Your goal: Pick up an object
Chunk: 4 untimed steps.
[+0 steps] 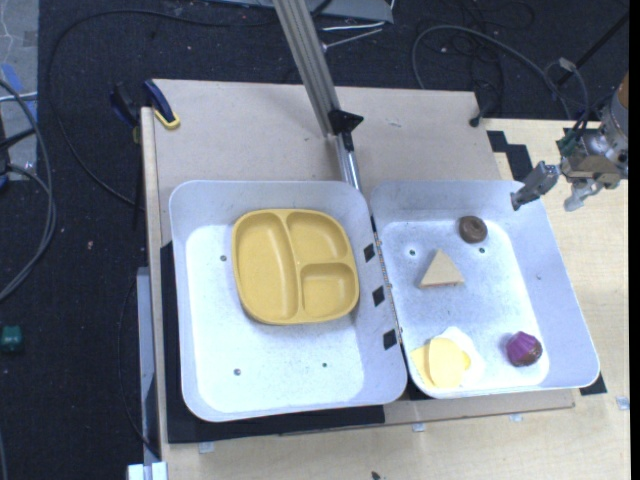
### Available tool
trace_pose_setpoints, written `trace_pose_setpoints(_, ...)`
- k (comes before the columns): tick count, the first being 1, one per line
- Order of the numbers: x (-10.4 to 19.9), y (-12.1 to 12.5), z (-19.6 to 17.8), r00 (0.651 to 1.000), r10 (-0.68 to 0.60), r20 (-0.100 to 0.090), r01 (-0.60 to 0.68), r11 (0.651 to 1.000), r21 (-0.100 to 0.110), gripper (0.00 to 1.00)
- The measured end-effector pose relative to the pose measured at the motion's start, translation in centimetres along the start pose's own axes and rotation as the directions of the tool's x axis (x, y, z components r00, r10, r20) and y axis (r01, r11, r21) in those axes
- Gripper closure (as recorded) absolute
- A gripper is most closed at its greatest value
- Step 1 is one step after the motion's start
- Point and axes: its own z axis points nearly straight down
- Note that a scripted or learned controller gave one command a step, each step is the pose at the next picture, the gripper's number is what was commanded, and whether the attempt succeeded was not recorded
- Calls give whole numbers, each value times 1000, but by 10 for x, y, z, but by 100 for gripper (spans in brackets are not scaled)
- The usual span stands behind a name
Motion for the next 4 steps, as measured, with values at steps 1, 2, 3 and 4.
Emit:
trace_pose_setpoints(1, 9, 2, 59, 1000, -2, -2, 2, 1000, 6, 0)
trace_pose_setpoints(2, 10, 6, 103, 1000, -2, -1, 2, 1000, 5, 0)
trace_pose_setpoints(3, 16, 5, 147, 1000, -3, -2, 3, 1000, 5, 0)
trace_pose_setpoints(4, 15, 7, 133, 1000, -5, 1, 5, 1000, -2, 100)
